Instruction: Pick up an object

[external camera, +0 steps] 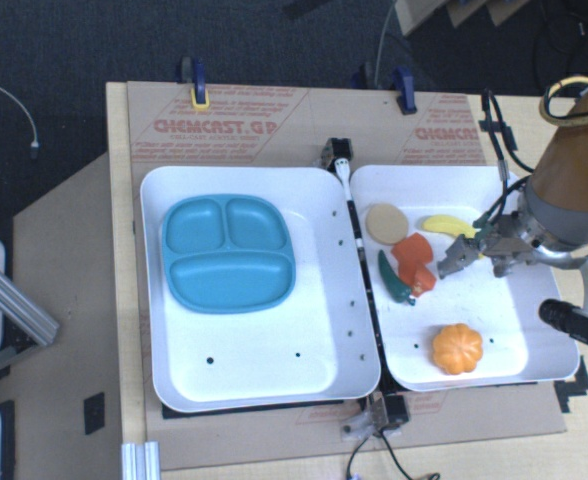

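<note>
So the grey arm with the orange band comes in from the right and its two-finger gripper sits low over the right-hand shallow white bin, roughly in the middle of it. The fingers look spread apart with nothing between them, so it's open and not carrying anything. All the toy food is in that same bin: a yellow plastic banana lies just above and a bit left of the fingertips, really close to them, maybe touching but I can't say for sure. A red plastic pepper-looking piece is just to the left of the gripper, with a dark green plastic chili-shaped thing tucked along its left side, and a round tan disc like a cookie or bread slice sits up and left of that, near the divider between the bins. An orange plastic pumpkin-shaped piece is down toward the near edge of the bin, well apart from the gripper. Over in the left-hand white bin there's a light blue plastic divided plate with three compartments lying flat in the upper left part.
</note>
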`<state>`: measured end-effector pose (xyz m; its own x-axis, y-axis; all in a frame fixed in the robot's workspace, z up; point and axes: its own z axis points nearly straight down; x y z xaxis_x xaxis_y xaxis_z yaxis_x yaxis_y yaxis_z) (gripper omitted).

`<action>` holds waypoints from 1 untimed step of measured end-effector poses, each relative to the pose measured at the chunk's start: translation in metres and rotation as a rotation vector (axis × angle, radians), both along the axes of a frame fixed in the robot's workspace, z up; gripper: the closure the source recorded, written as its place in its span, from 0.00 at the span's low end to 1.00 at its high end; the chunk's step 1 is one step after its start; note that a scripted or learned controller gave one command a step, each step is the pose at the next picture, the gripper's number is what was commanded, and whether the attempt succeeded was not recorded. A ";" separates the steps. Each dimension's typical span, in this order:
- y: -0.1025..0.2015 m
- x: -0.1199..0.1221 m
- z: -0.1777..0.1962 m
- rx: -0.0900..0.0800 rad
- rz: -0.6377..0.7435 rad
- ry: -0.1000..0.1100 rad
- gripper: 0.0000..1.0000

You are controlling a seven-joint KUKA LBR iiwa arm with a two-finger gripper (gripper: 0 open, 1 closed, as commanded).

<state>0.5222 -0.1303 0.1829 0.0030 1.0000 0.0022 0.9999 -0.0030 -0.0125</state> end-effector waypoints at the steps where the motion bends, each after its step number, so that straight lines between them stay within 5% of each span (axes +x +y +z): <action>1: 0.000 0.003 0.006 -0.002 0.003 -0.012 0.00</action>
<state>0.5253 -0.1301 0.1889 -0.0002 1.0000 0.0002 1.0000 0.0002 -0.0001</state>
